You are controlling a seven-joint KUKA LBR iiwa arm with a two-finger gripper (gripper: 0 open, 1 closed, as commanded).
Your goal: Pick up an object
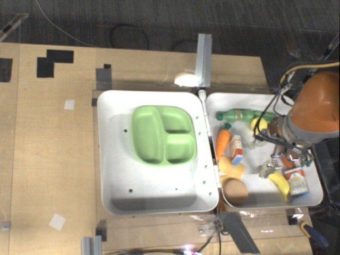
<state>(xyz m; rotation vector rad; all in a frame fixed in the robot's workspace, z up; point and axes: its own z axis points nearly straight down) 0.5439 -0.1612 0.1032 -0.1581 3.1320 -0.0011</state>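
Observation:
My gripper is low in the right bin, under the orange band of the arm. It hovers just above the upper end of a yellow banana. A small printed box lies right beside the banana. To the gripper's left are an orange carrot, a small carton, a pale yellow piece and a brown round item. A green bottle lies along the bin's far side. The arm hides part of the bin's right half.
The left bin holds a green divided plate. A metal post rises behind the wall between the two bins. Cables loop around the arm at the upper right.

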